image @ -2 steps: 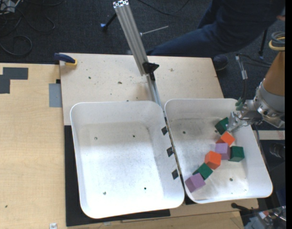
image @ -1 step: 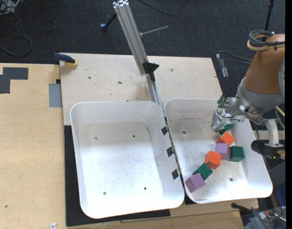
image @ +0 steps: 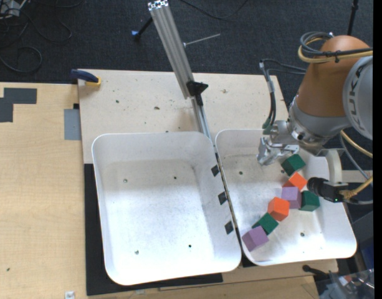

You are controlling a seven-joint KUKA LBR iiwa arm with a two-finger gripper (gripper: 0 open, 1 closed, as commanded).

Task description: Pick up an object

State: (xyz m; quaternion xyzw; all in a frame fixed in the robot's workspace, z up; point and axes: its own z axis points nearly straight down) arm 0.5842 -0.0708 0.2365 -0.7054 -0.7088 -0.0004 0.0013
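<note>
Several small blocks lie in the right bin (image: 340, 245). A green block (image: 294, 164) sits highest, with an orange block (image: 296, 180) and a purple block (image: 290, 195) just below it. Another green block (image: 310, 200) lies to their right. A second orange block (image: 278, 207), a dark green block (image: 265, 223) and a purple block (image: 254, 237) trail down to the left. My gripper (image: 273, 152) hangs over the right bin's upper part, just left of the top green block. No block shows in it.
The left bin (image: 116, 167) stands beside the right one, with a divider and black clips (image: 220, 197) between them. A slanted metal bar (image: 176, 48) rises behind the bins. A blue and yellow clamp (image: 86, 76) lies on the bench at the back left.
</note>
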